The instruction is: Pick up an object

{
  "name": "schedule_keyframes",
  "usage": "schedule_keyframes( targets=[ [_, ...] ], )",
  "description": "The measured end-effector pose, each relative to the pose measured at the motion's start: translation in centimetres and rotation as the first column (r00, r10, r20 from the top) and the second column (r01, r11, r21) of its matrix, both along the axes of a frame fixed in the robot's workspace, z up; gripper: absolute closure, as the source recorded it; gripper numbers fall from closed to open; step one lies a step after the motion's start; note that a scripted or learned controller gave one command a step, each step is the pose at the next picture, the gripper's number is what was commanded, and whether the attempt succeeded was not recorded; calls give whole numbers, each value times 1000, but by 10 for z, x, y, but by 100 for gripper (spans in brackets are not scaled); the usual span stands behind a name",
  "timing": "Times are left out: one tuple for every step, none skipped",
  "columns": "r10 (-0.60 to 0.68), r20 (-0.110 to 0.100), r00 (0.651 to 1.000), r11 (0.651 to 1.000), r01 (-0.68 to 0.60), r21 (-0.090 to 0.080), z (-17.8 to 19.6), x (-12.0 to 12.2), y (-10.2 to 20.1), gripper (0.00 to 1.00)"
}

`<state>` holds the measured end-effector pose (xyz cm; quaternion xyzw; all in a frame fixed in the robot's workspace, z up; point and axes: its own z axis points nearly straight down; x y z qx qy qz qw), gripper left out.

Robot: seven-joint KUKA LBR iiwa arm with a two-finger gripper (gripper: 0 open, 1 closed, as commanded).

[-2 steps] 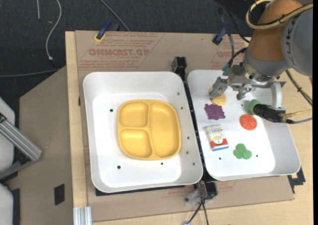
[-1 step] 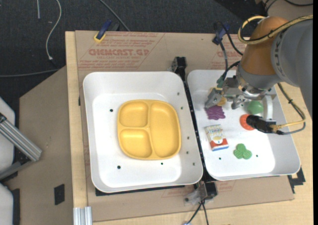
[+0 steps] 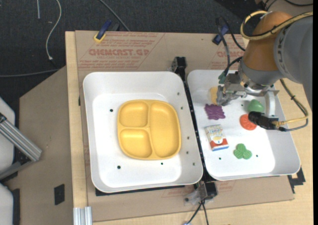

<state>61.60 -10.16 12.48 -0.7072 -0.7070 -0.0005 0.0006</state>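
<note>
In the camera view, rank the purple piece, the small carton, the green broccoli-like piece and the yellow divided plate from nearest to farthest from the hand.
Measured from the hand:
1. Purple piece, just below it in the right bin.
2. Small carton, further down.
3. Green broccoli-like piece, near the bin's lower edge.
4. Yellow divided plate, in the left bin.

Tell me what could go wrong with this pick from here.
The end effector sits low in the right bin between a yellow item and the purple toy, so it may nudge one or catch neither. A dangling cable hangs near the red piece and might drag it.
</note>
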Motion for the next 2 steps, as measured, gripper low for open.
schedule_keyframes(
  targets=[
    [1, 5, 1000, 1000, -1, -2, 62, -4, -1, 100],
    [1, 5, 1000, 1000, -1, -2, 105, -3, -1, 100]
  ],
)
